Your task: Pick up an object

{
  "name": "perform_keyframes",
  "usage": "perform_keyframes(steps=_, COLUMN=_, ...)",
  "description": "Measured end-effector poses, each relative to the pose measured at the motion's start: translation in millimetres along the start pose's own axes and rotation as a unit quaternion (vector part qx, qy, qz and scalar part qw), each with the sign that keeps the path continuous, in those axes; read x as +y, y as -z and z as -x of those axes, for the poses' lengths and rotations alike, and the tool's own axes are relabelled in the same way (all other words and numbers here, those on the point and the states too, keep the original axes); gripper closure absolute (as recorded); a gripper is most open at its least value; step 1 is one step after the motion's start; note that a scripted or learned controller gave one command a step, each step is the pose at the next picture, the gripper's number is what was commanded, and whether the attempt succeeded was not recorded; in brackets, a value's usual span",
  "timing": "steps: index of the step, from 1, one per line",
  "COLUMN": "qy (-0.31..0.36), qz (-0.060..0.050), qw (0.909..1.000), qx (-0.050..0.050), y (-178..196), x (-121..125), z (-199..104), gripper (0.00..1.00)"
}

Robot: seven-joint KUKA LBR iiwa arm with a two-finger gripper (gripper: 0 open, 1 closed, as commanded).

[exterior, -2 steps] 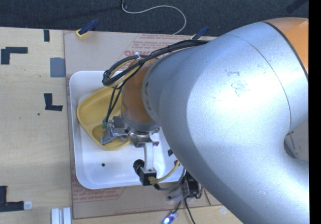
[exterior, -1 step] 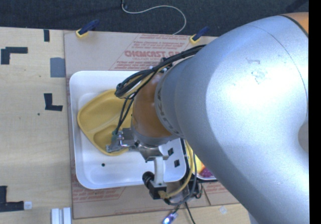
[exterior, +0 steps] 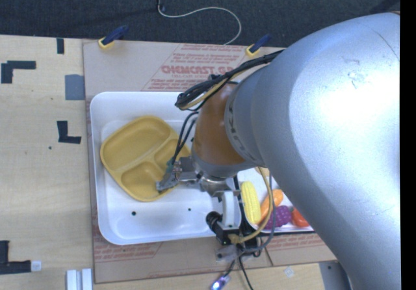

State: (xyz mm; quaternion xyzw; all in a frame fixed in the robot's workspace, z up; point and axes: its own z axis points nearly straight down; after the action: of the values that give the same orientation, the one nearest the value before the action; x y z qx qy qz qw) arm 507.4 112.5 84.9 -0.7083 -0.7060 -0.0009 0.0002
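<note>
Camera view, slanted down on bench [exterior: 39,152] with two shallow white bins.

Item 1: left bin [exterior: 104,217]. Holds one yellow divided tray [exterior: 133,152], lying flat toward the bin's upper left, compartments up. White floor shows in front of the tray.

Item 2: right bin [exterior: 311,229], mostly covered by the arm [exterior: 325,126]. A corn cob [exterior: 249,203], an orange piece [exterior: 274,200], a purple grape cluster [exterior: 283,216] and a red-orange piece [exterior: 299,219] lie crowded together at its near left edge.

Item 3: hand [exterior: 168,181]. Low over the tray's right rim, dark tip at the tray's near right corner. Whether its fingers are spread or closed, and whether anything is between them, cannot be told.

Judgement: the tray looks like the chosen object; its raised rim gives a thin edge to pinch, which would explain the hand's station at the corner. No lift is evident; the tray sits level on the bin floor.

Item 4: cables [exterior: 188,97] loop from the wrist.
</note>
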Motion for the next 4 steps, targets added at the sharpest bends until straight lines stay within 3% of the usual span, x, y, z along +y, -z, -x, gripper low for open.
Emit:
perform_keyframes(steps=1, qy=0.001, qz=0.0, qw=1.0, qx=0.003, y=10, x=0, z=-5, gripper=1.0)
perform_keyframes(steps=2, qy=-0.007, qz=0.009, qw=0.9999, qx=-0.008, y=3, x=-19, z=-45, gripper=1.0)
perform_keyframes(steps=3, qy=0.001, qz=-0.001, qw=1.0, qx=0.001, y=1, x=9, z=7, gripper=1.0)
perform_keyframes(steps=4, qy=0.003, qz=-0.001, qw=1.0, qx=0.003, y=10, x=9, z=3, gripper=1.0)
